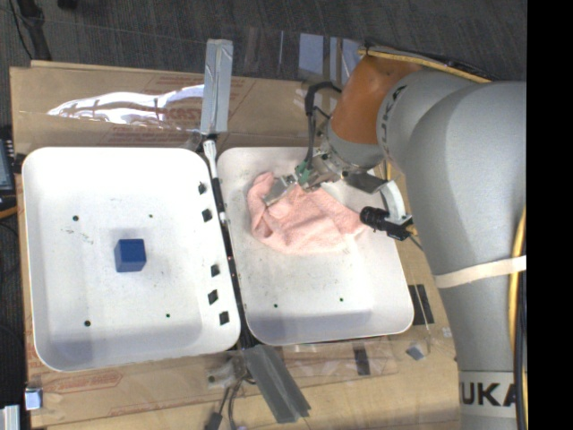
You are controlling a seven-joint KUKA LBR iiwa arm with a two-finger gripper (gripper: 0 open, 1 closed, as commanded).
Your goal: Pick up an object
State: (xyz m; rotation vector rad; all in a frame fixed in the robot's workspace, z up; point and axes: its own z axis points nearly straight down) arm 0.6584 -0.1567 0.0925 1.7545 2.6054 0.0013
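Two shallow white bins sit side by side on the bench. The left bin [54, 240] contains one blue cube [131, 254], lying well apart from the arm. The right bin [313, 316] contains a crumpled pink cloth [300, 218] in its upper half. The jaws [295, 181] are positioned at the upper edge of the cloth, apparently touching it. Their opening cannot be determined at this angle, nor whether any fabric lies between them.

Risk assessment: a grip taken on a thin outer fold may slip during lift, letting the cloth fall back. Loose fabric may also drag across the bin wall and pull free.
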